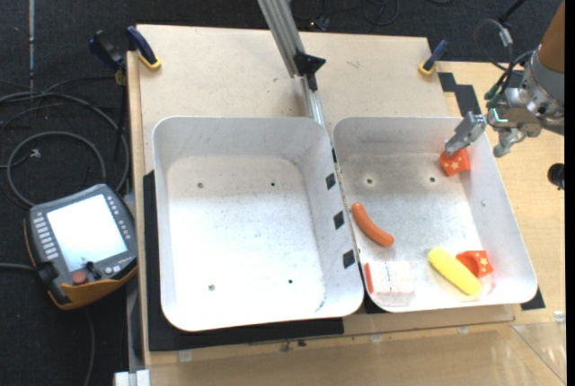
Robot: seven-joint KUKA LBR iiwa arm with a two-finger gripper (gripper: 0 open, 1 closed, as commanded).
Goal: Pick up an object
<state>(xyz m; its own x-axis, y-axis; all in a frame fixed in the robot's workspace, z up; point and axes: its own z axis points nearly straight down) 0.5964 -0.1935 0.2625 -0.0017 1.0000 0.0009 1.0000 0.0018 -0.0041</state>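
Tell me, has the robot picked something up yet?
Not that I can see. Done: the arm has reached over the right bin, and its gripper sits above a small orange block. In hand: nothing clearly; the block looks like it rests on the bin floor. Left: grab and lift one thing. The sausage, banana, red piece and white box lie untouched.

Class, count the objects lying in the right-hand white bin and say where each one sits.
5. An orange block at the far right beneath the gripper; a sausage mid-left; a white box front-left; a banana and a red piece front-right. None looks hidden.
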